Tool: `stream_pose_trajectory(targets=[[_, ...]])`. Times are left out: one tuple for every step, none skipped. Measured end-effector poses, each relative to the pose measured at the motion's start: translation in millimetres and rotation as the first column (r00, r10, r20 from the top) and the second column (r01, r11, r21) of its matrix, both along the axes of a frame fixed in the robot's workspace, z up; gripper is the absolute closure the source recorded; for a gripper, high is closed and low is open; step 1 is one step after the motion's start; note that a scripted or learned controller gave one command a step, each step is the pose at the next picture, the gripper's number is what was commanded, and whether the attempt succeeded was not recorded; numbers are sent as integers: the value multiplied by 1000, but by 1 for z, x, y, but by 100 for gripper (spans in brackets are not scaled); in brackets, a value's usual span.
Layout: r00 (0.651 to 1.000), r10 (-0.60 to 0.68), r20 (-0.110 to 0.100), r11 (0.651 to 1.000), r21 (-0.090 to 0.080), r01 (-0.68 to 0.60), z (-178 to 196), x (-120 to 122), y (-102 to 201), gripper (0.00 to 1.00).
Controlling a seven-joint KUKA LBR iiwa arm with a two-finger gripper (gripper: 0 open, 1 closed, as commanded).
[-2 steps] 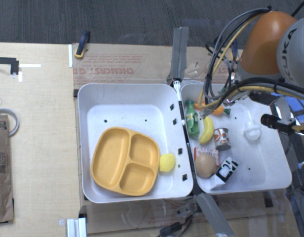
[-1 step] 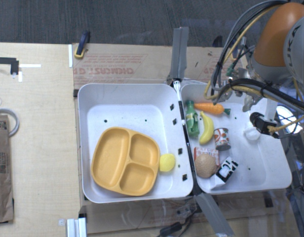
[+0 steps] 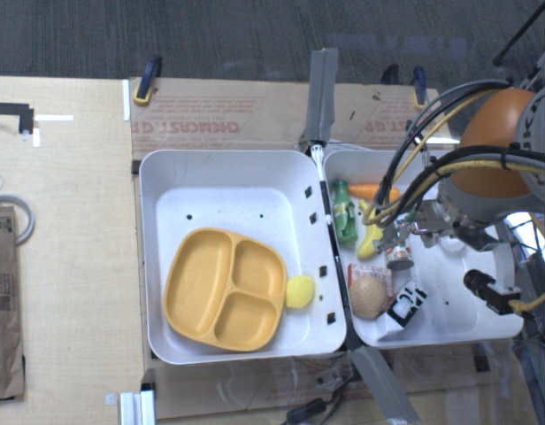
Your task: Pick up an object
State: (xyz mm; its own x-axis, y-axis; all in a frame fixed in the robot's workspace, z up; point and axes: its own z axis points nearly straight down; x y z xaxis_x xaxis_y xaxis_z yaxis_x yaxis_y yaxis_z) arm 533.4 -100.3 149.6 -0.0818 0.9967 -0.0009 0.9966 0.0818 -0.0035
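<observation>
- I am hovering my two-finger gripper [image 3: 398, 257] at centre right, over the right white bin [image 3: 449, 321]; finger state unclear.
- Red "CHEMCAT" lettering is showing upside down on the brown cardboard sheet [image 3: 228, 118] at upper centre.

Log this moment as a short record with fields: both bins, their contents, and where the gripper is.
left bin: yellow divided plate, with a yellow ball touching its right edge
right bin: green bottle, orange carrot, yellow item, brown round item, black-and-white item
gripper: low over the right bin's left part, above the brown round item
grasp: cannot be told from this view
</observation>
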Motion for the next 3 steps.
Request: stream_pose_trajectory(targets=[[927,-375,1,927,-1,375,-59,31,-1,0],[927,-375,-1,927,-4,375,-51,30,-3,100],[961,-277,-21,961,0,277,-60,83,-41,100]])
